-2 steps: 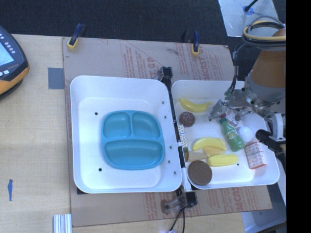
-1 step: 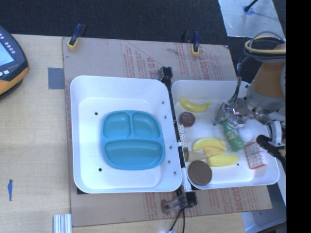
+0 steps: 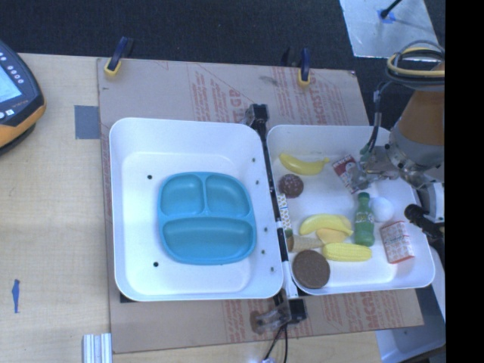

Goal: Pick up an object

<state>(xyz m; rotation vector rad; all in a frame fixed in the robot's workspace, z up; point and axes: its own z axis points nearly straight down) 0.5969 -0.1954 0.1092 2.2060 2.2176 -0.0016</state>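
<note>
Tool [image 3: 368, 174] over right bin [image 3: 423, 278], grip state unclear.
Green bottle [image 3: 364, 219] just at its 6 o'clock.

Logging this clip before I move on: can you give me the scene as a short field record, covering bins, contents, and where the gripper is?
left bin: holds a blue divided plate
right bin: bananas, green bottle, corn cob, brown round items, small packets
gripper: over the right bin's far right part, near a red-and-white packet
grasp: nothing seen between the fingers
arm: enters from the right
</note>
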